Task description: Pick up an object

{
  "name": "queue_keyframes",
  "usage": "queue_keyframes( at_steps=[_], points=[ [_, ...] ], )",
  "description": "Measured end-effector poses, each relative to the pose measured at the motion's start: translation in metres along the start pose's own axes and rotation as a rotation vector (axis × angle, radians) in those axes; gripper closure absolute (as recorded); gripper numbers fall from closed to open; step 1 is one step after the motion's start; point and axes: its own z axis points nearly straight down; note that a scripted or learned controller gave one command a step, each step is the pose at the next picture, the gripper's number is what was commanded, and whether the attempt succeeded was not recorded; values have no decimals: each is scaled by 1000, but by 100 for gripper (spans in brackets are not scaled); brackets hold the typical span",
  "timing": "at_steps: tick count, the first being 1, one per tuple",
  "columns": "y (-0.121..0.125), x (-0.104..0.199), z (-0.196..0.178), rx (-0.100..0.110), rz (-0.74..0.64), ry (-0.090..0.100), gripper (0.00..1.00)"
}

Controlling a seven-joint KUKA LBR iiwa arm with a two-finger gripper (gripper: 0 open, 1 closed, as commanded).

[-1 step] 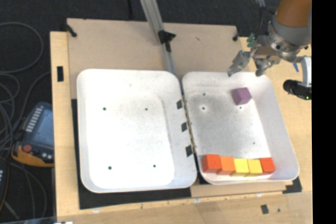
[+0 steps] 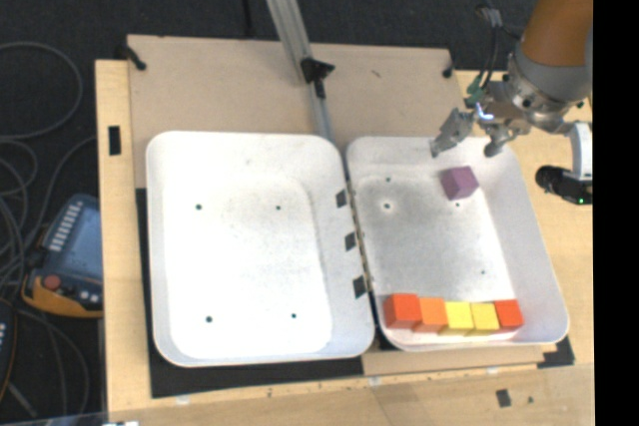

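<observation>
A small purple cube (image 2: 459, 182) lies in the right bin (image 2: 419, 244), near its far edge. Along that bin's near wall sits a row of blocks (image 2: 454, 313), orange at the ends and yellow in the middle. My gripper (image 2: 468, 143) hangs over the right bin's far right corner, just above and behind the purple cube. Its two fingers (image 2: 445, 137) are spread apart with nothing between them. The grey arm with its orange band (image 2: 559, 15) comes in from the upper right.
The left bin (image 2: 240, 244) lies beside the right one, with small dark clips (image 2: 351, 239) along the shared edge. A slanted aluminium post (image 2: 285, 5) rises behind the bins. A pendant with cables (image 2: 65, 249) rests off the bench's left side.
</observation>
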Motion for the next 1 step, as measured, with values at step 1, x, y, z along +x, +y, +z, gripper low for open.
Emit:
queue_keyframes(
  at_steps=[1],
  points=[
    [-42, -51, 54, 5, 5, -1, 0]
  ],
)
